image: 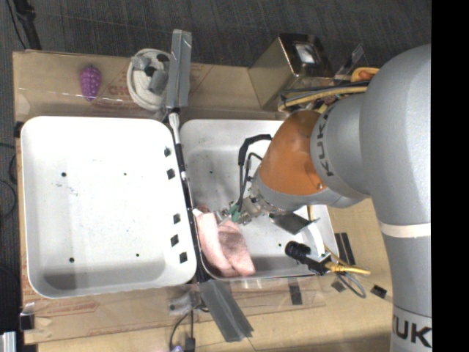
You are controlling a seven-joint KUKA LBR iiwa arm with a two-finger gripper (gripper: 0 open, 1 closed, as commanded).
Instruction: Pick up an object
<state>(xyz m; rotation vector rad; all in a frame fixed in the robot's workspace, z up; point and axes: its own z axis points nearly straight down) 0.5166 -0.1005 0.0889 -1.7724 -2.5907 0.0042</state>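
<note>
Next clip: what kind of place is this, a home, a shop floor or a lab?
Most likely a robotics lab's bin-picking bench. A grey KUKA arm reaches over two white bins set side by side on a taped board, with a pink object in the right bin and cables and a metal box at the bench edge.

1. I see the arm (pixel 344 152) reaching over the right bin (pixel 212 141), its gripper (pixel 245 210) low inside it.
2. A pink object (pixel 223 246) lies at the bin's near-left corner, just beside the gripper.
3. The left bin (pixel 95 204) adjoins it.
4. A purple item (pixel 90 81) rests behind the left bin.
</note>
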